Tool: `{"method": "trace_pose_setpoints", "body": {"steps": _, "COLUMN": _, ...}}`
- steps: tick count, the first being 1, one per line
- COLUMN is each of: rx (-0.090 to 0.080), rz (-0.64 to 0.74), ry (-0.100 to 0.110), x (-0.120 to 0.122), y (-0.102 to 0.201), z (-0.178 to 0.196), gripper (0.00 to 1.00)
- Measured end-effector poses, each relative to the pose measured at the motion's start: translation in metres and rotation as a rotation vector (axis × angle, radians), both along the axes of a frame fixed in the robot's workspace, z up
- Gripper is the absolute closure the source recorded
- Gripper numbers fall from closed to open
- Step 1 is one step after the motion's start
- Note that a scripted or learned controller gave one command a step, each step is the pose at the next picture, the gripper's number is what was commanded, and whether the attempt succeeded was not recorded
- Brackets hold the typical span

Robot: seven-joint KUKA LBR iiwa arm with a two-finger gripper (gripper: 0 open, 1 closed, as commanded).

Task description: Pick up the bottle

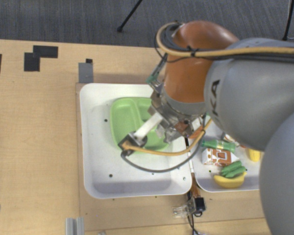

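The tool (pixel 172 129) hangs over the green plate (pixel 130 116) in the left bin (pixel 95 146); open or closed, I cannot tell. The likely bottle (pixel 218 144) lies in the right bin (pixel 201 182), so closing here would miss.

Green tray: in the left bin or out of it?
In: the green tray lies inside the left bin's walls, partly hidden by the arm.

My bench (pixel 34 131) is plain tan board, with a few black patches (pixel 39 57) at the far left. Beyond it the floor is dark grey carpet (pixel 63 9), and a thin black stand leg (pixel 135 8) slants across it. Light's soft and even.
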State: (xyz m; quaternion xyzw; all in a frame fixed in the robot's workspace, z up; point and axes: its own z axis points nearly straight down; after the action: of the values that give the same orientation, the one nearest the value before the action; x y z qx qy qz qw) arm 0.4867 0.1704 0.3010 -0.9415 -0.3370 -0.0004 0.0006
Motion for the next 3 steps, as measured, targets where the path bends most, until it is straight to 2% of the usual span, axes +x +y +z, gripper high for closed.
{"method": "trace_pose_setpoints", "body": {"steps": 1, "rx": -0.001, "rz": 0.15, "ry": 0.002, "x": 0.0, "y": 0.028, "z": -0.048, "gripper": 1.0}}
{"method": "trace_pose_setpoints", "body": {"steps": 2, "rx": 0.0, "rz": 0.15, "ry": 0.002, "x": 0.0, "y": 0.028, "z": -0.047, "gripper": 0.0}}
{"method": "trace_pose_setpoints", "body": {"steps": 3, "rx": 0.001, "rz": 0.153, "ry": 0.003, "x": 0.0, "y": 0.028, "z": -0.037, "gripper": 1.0}}
